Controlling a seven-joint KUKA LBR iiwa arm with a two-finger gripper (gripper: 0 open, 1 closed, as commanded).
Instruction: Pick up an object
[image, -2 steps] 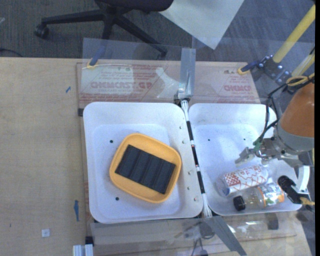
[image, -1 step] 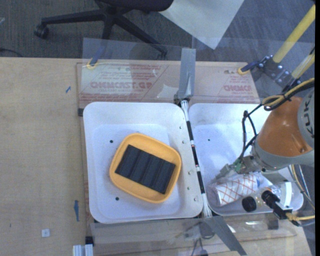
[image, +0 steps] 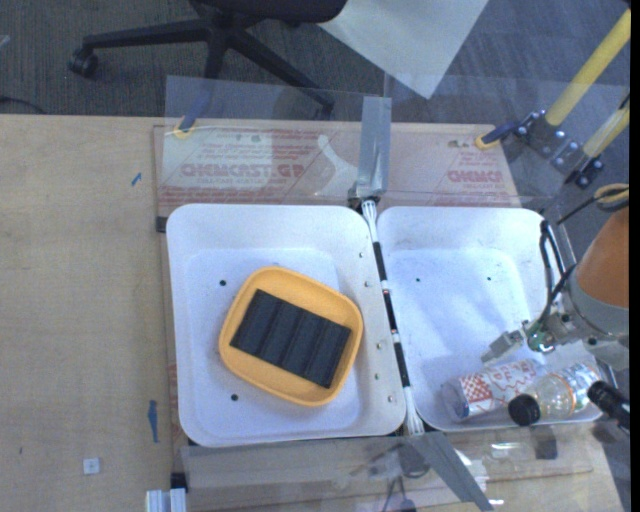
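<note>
Camera view: your gripper (image: 515, 340) hangs just above the can (image: 490, 388) and bottle (image: 550, 397) in the right bin (image: 450, 240), can't tell if it's open, so drop straight onto the can

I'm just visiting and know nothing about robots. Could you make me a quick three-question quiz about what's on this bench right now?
1. True or false: the yellow tray lies in the left bin.
2. Which things lie in the right bin? A) a clear plastic bottle with a black cap and a red-and-white patterned tube; B) a yellow tray; C) a blue cup.
3. Fill in: the gripper hangs over the ____ bin.

Key
1. True. It holds a dark ridged insert.
2. A. The bottle and the tube lie side by side near that bin's front edge.
3. Right, just above the two things.
</note>
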